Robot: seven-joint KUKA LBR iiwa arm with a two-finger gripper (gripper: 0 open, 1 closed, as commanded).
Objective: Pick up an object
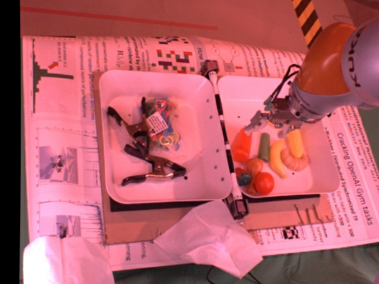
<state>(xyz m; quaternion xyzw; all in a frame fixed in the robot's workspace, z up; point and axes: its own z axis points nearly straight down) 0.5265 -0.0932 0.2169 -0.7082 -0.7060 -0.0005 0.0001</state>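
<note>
The right bin (243, 90) holds toy food: an orange-red pepper piece (241, 147), a green cylinder (264, 147), a yellow banana (276, 157), a corn cob (294, 141), a curled orange shrimp (294, 160) and a red tomato (264, 183). My gripper (267, 122) hangs low over this bin, just above the far ends of the green cylinder and the corn. Nothing visibly sits in its grasp. The arm's grey and orange wrist (331, 64) reaches in from the right and hides the bin's far right corner.
The left bin (118, 81) contains black metal hand tools (142, 149) and a clear bag of coloured rings (166, 126). A black-and-white rod (222, 129) lies along the gap between the bins. Crumpled white tissues (207, 235) (62, 262) lie in front on the newspaper.
</note>
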